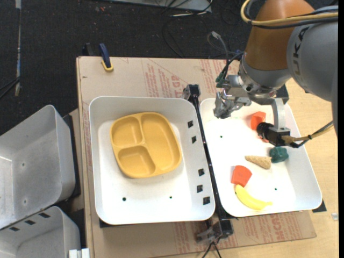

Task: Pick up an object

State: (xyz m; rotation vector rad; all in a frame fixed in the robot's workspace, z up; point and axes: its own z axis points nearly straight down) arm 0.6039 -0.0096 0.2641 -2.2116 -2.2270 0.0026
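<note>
My gripper (222,110) hangs over the far left corner of the right bin (226,144), above bare white floor. An orange-red block (257,119) lies a little to its right at the far side. Further toward the front lie a teal piece (279,155), a beige cone-shaped piece (258,162), a red-orange wedge (241,174) and a yellow banana (251,199). None of them touches the gripper.
The left bin (102,187) holds a yellow divided plate (145,144). A black divider with clips runs between the two bins (201,160). Two grey-white tubs (32,160) stand off the bench at the left.
</note>
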